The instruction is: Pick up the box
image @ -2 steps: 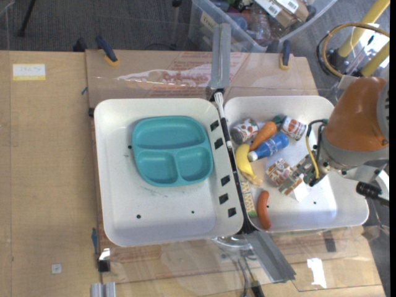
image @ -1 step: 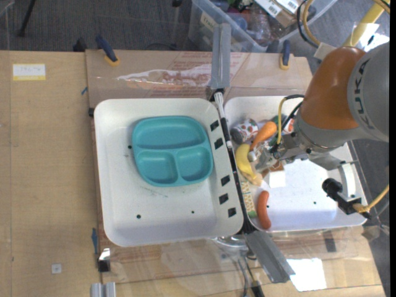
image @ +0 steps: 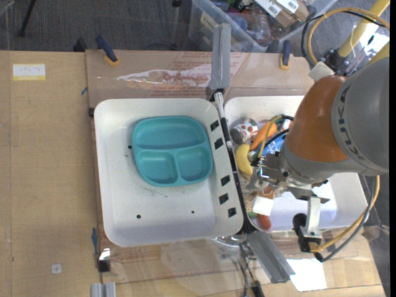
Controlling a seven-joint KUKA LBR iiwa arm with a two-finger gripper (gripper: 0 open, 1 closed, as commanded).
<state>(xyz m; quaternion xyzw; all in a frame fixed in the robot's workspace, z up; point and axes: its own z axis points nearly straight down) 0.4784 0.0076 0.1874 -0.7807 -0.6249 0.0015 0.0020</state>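
In the camera view the arm hangs low over the right bin (image: 350,198), its gripper (image: 270,173) down among clutter beside a banana (image: 243,158); whether it is open or closed cannot be told. What seems to be the box (image: 265,198), small and pale, lies just beside it near the bin's left wall; nothing shows it lifted, so the pick looks undone.

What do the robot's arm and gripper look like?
The arm is thick and rounded, with smooth grey links and a broad orange band above the wrist. Thin yellow cables loop around it. The gripper at its end is small, of dark and silvery metal; its details are hard to see.
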